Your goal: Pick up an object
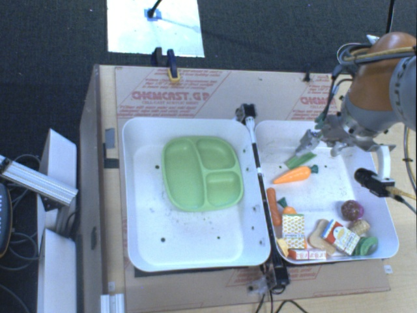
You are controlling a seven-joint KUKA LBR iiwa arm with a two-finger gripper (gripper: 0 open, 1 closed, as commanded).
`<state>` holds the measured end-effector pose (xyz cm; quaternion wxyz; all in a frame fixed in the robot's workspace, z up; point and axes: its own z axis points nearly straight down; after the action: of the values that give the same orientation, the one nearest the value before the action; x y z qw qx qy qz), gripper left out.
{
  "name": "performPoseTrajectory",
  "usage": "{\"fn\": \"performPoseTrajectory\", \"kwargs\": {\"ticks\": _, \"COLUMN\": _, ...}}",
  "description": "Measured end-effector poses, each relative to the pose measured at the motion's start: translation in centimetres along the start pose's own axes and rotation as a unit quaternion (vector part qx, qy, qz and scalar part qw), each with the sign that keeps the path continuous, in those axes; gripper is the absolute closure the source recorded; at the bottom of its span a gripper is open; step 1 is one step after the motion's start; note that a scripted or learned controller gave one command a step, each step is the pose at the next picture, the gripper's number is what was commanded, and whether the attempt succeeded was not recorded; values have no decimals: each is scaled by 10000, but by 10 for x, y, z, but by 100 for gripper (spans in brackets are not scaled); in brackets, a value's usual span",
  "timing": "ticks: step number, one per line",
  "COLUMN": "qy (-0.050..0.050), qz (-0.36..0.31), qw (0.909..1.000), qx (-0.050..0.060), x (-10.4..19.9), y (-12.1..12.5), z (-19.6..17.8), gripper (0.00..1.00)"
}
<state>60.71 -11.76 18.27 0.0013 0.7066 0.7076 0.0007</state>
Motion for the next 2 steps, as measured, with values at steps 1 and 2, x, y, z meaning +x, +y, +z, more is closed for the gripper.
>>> {"fn": "performPoseTrajectory", "kwargs": {"ticks": 1, "qy": 2, "qz": -14, "qw": 10000, "qx": 10, "x": -6, "y": 49, "z": 99, "gripper": 0}}
{"fn": "performPoseTrajectory", "kwargs": {"ticks": 2, "qy": 4, "qz": -2, "qw": 10000, "qx": 6, "x": 3, "y": 24, "z": 98, "gripper": 0}}
